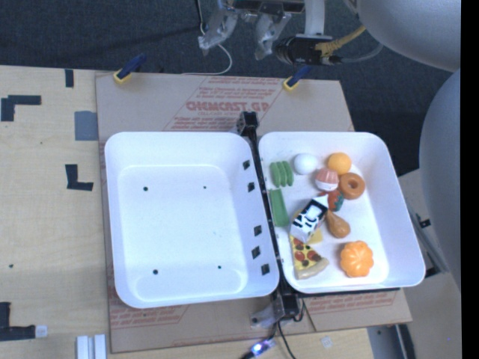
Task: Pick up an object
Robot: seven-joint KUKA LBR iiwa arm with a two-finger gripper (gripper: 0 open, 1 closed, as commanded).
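Camera view, from above and at a slant, has the gripper (238, 34) up at the top of the scene, well clear of both bins, hanging over the dark floor beyond the cardboard sheet (224, 107). Its two fingers (212, 31) are spread apart with nothing between them. All the pickable things sit in the right bin (397, 200): a pair of green pea pods (281, 173) near the dividing edge, with a longer green piece (278, 207) just below them; a white egg (304, 163) beside a small orange ball (339, 162); a pink-and-white piece (326, 179) touching a brown doughnut (352, 186); a black-and-white carton (309, 218) lying tilted in the middle; a brown drumstick (337, 224) next to it; a pizza slice (307, 259) toward the near wall; and an orange pumpkin (356, 259) to its right. The left bin (120, 200) lies beside it, their inner rims touching.
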